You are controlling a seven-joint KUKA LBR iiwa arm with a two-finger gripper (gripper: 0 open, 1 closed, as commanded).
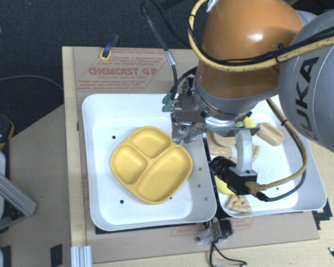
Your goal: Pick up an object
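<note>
Yellow divided tray (151, 164) lies flat in your left bin (94, 149), reachable; gripper (183, 128) hangs at its rim. Jaws' state: cannot tell.

A brown board (128, 65) printed with red lettering lies on dark carpet (44, 15) crossed by thin cables.

We see the bench evenly and brightly lit from above — a white highlight sits on the orange band (250, 35) of the arm, and a softer sheen lies on the yellow tray (151, 163). The left white bin (97, 149) is near overexposed, its surface washed flat. Shadows are short and soft, pooling under the wrist. The dark floor (33, 26) stays dim; focus is slightly soft throughout.
</note>
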